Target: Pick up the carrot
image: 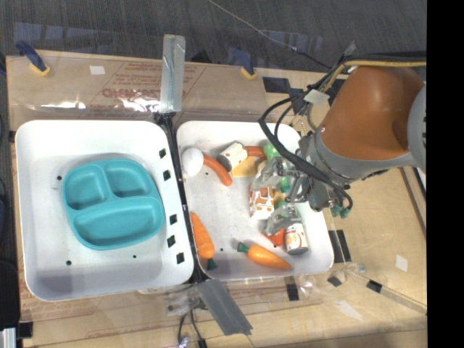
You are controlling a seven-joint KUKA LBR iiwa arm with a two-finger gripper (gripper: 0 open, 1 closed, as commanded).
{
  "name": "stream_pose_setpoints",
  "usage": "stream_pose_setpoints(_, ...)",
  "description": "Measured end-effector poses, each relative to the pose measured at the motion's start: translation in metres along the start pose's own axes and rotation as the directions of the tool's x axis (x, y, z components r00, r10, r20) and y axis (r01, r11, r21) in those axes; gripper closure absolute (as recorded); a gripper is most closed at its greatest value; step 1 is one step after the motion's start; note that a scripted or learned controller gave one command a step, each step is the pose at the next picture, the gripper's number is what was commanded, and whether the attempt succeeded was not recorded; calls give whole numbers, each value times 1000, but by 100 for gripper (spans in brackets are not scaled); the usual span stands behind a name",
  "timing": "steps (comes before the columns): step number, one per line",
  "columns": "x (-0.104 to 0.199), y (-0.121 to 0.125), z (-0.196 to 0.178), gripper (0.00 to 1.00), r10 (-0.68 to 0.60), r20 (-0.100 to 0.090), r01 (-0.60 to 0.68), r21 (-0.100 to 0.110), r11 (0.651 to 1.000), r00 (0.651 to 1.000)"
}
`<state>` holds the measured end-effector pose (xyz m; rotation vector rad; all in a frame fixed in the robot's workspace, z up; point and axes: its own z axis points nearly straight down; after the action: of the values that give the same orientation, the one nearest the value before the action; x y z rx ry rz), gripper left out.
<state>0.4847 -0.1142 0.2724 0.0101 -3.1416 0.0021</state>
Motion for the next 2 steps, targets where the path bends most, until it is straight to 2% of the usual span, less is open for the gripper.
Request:
stream_pose_setpoints(1,3,-18,170,0,148,-13,-148,-3,989,989)
stream_pose_setpoints(2,-2,-17,155,100,138,-1,-138,-2,990,990)
